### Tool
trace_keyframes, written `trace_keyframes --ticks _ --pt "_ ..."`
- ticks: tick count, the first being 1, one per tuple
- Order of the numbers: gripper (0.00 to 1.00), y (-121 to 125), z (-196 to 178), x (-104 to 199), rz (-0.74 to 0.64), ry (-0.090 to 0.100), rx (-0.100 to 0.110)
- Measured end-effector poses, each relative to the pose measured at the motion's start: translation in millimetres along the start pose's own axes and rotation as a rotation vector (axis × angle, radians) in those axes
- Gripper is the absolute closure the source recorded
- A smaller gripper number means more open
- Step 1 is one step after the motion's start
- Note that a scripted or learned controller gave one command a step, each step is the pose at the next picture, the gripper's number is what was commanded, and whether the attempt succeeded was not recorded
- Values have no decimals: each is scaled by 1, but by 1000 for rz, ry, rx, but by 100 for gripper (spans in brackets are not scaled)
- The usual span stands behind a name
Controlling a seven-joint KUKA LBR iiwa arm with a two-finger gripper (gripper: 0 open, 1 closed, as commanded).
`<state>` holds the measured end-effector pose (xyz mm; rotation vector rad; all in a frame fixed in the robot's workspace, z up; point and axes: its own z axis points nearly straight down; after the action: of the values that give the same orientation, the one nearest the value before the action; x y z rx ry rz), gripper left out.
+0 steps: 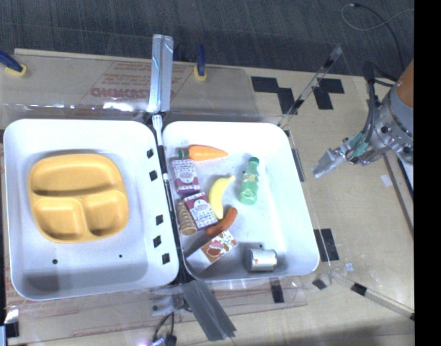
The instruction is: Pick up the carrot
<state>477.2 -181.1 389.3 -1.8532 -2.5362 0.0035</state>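
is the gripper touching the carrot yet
Apart. The camera view shows the gripper outside the right bin, with bare bin floor and rim between it and the carrot.

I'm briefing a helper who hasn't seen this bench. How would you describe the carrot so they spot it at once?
Look in the right bin, the one crowded with small items, not the one holding the yellow tray. Go to its far edge, near the divider: the carrot lies there on its side. It is the only orange, tapered piece, lying above the banana and small cartons.
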Motion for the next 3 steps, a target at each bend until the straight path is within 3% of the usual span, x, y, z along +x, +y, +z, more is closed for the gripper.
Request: trace_keyframes --ticks 1,2,3 --pt "100 1 -54 5 82 -1 -2" --pt "100 -7 23 -22 -2 0 0" --pt "0 -7 23 -22 -2 0 0"
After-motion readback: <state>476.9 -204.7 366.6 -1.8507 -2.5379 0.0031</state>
